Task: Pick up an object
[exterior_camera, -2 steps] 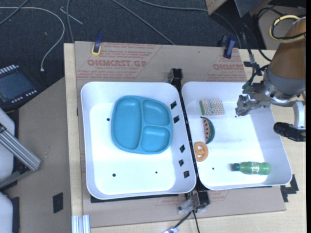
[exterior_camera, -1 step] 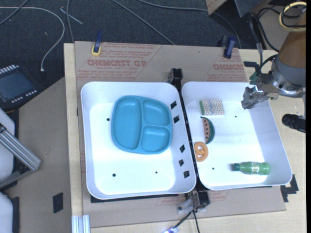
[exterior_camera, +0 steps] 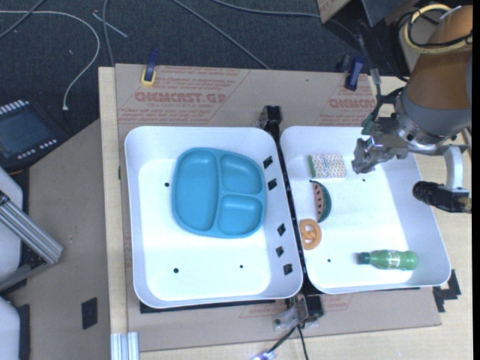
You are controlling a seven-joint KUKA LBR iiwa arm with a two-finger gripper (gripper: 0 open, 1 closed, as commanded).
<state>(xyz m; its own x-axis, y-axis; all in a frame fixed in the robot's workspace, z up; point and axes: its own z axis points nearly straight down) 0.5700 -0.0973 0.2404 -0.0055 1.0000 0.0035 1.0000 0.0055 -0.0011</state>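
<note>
White right bin [exterior_camera: 420,223] lists patterned packet [exterior_camera: 328,166], melon slice [exterior_camera: 321,199], pretzel [exterior_camera: 310,233], green bottle [exterior_camera: 388,259]. We judge nothing lifted; gripper [exterior_camera: 365,158] hovers far right, fingers' state unclear.

In the left bin [exterior_camera: 146,223] a blue divided plate [exterior_camera: 219,192] takes the upper middle; the floor below it and along the left wall lies bare and open to a reach from above; the raised wall [exterior_camera: 282,201] between the bins, with its black clips, bars any low sideways pass. In the right bin [exterior_camera: 427,201] a patterned packet [exterior_camera: 328,166], a watermelon slice [exterior_camera: 321,200] and a pretzel [exterior_camera: 310,233] crowd the left side in a column near that wall; a green bottle [exterior_camera: 388,259] lies along the lower edge; the middle and right of this floor stay free; the arm [exterior_camera: 439,73] hangs over the upper right corner.
</note>
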